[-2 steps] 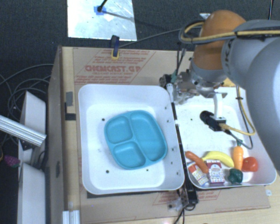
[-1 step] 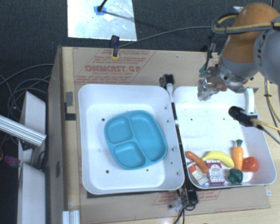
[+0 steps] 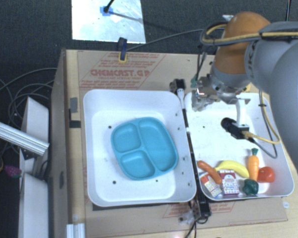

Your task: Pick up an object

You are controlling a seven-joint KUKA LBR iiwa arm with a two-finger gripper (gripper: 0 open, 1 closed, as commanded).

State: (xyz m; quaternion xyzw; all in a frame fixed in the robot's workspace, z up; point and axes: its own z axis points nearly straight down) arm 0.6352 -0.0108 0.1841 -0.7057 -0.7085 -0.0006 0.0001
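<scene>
At far left corner of right bin (image 3: 208, 140): gripper (image 3: 201, 102), hung off grey arm (image 3: 280, 58) reaching in from the right. Open or closed: cannot tell. Sits just beside the rim shared with left bin (image 3: 102, 115).

Toys to pick: bunched along near edge of right bin, well apart from gripper. Counted:
- one banana (image 3: 233, 167)
- one carrot (image 3: 253, 165), leaves pointing away
- one tomato (image 3: 266, 174)
- one green lump (image 3: 250, 186)
- one small box (image 3: 230, 184), printed
- one sausage (image 3: 208, 170), orange

Packed tight: sausage left of banana, near the shared rim; box just below banana; carrot between banana and tomato; green lump just below carrot. Something small under sausage, too crowded to tell.

In left bin: one blue tray (image 3: 144, 148), three compartments, flat, turned askew, near the middle.

Under both bins: one cardboard sheet (image 3: 119, 68), red print. Beyond it, on dark floor: one foil sheet (image 3: 107, 14). Left of bench: loose cables (image 3: 20, 88).
</scene>
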